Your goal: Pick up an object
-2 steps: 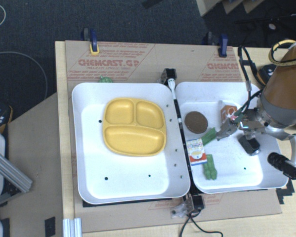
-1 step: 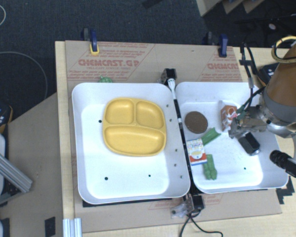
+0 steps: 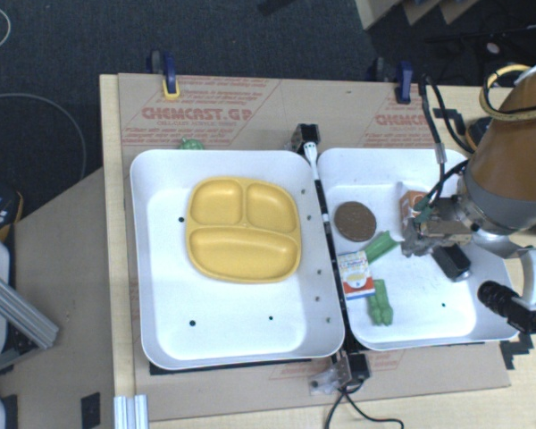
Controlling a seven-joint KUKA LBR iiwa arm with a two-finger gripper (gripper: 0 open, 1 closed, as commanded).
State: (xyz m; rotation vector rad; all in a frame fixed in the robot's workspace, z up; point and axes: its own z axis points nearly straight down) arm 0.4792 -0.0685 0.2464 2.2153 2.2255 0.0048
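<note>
While my tool [image 3: 417, 235] hangs low in the right bin [image 3: 447, 329], beside the green piece [image 3: 379, 245] and brown disc [image 3: 355, 221], I cannot tell its spread.

Two white bins on the bench, arm low over the right one

The left bin [image 3: 161, 311] holds a yellow divided plate [image 3: 244, 229]. In the right bin [image 3: 447, 324] lie a brown disc [image 3: 355, 221], a small carton [image 3: 356, 273] and green pieces [image 3: 380, 304]; the gripper [image 3: 418, 231] hangs just beside the disc.
</note>
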